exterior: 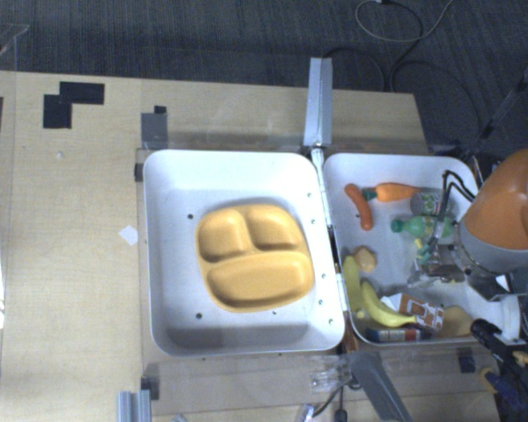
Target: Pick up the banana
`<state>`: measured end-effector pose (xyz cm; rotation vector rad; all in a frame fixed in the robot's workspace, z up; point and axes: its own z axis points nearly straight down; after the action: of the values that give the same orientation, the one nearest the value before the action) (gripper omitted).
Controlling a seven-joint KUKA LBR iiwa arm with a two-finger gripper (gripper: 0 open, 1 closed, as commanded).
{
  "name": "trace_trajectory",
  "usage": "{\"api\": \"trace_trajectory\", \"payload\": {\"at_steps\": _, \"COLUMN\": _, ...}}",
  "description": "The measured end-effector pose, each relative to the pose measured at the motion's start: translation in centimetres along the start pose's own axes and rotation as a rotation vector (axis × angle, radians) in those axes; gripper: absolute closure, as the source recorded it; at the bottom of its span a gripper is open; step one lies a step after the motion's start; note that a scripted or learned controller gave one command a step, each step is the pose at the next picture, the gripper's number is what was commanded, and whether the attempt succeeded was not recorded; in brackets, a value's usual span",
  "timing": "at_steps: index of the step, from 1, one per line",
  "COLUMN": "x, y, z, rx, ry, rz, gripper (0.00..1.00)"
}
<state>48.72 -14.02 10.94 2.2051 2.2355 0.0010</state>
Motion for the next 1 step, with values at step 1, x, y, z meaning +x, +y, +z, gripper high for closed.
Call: {"api": "trace_trajectory", "payload": {"at_steps": 1, "x": -3.58, "y": 0.31, "z": 1.98, "rx": -0.008, "ry": 0.004, "rz": 0.522, "gripper": 1.0}}
